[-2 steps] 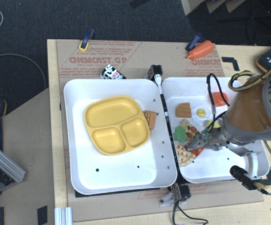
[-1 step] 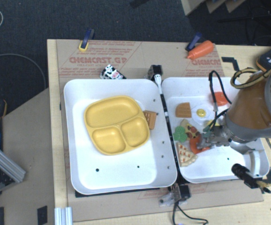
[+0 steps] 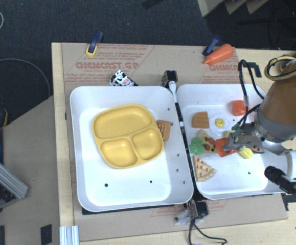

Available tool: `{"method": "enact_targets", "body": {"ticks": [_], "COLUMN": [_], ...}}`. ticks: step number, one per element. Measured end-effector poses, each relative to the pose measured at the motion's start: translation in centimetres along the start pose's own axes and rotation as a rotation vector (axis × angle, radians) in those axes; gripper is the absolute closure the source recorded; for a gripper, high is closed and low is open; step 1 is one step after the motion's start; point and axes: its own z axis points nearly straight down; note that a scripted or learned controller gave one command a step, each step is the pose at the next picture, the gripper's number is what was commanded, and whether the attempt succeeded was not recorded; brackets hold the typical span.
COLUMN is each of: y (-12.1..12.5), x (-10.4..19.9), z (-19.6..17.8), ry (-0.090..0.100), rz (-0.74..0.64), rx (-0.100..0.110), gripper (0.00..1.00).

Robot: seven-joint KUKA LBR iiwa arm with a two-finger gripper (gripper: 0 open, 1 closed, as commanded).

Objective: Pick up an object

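My gripper [image 3: 241, 141] reaches down into the right bin [image 3: 240, 185] from the right, low over a cluster of toy foods. A red-orange piece [image 3: 221, 147] lies just to its left and a yellow piece [image 3: 246, 153] just below it. Close by are a green broccoli [image 3: 197, 146], a pizza slice [image 3: 204, 168], a spotted piece [image 3: 207, 141], a brown toast [image 3: 200, 119], a fried egg [image 3: 219, 122] and a red block [image 3: 238, 106]. The wrist hides whatever lies directly under the gripper.
The left bin [image 3: 86, 177] holds a yellow divided plate [image 3: 127, 135] and a brown cracker [image 3: 163, 130] by its right wall. On the bench behind the bins lie an orange carrot [image 3: 219, 54], a black-and-white toy [image 3: 121, 78] and a blue-yellow clamp [image 3: 93, 44].
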Motion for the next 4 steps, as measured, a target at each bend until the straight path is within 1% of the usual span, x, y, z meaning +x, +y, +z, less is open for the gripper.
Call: {"method": "enact_targets", "body": {"ticks": [1,2,3,4], "y": [0.1,0.2,2.7,3.7], "x": [-0.1,-0.1,4.9,5.3], "z": [-4.2,-6.9,-6.2,-5.8], "ry": [0.000,0.000,0.003,0.001], "rz": [0.000,0.000,-0.005,0.000], "rx": [0.002,0.002,0.004,0.005], "gripper": [1.00,1.00,1.00,1.00]}}
